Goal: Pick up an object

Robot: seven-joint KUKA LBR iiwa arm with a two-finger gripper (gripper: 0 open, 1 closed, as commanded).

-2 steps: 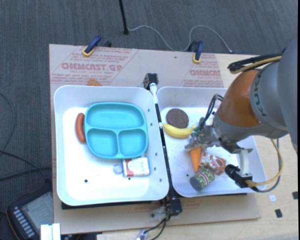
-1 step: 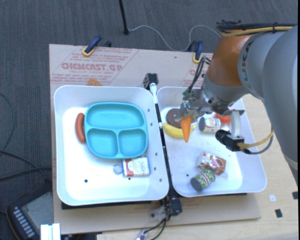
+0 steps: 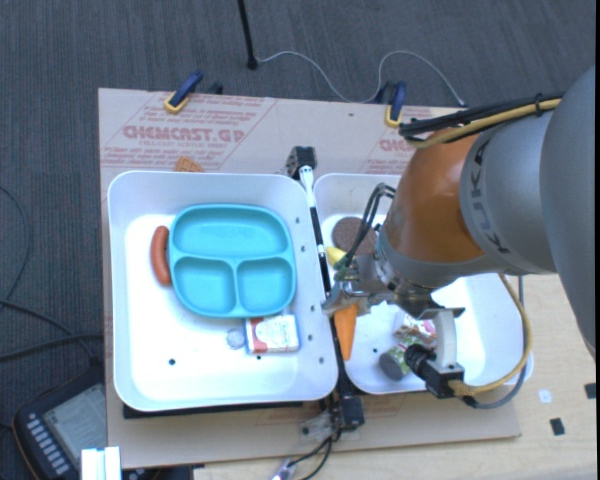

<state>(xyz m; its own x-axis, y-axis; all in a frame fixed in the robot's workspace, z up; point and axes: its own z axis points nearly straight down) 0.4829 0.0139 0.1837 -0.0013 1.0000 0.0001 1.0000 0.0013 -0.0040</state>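
Note:
My gripper [image 3: 352, 294] is low in the right bin [image 3: 508, 313], at its left wall, under the grey and orange wrist. Just below it an orange carrot [image 3: 345, 334] lies along that wall, its upper end at or under the gripper. I cannot tell whether the two touch. A brown round object [image 3: 347, 231] and a small yellow piece [image 3: 335, 256] lie above the gripper. A grey-green object [image 3: 394, 361] and a pink and white item [image 3: 421, 328] sit toward the bin's front, partly hidden by the arm.
The left bin [image 3: 130, 268] holds a blue divided plate [image 3: 232, 260], a red sausage [image 3: 161, 254] to its left, a small red and white carton [image 3: 273, 335] and a small grey piece [image 3: 237, 339]. The bins' walls meet in a narrow ridge [image 3: 318, 258].

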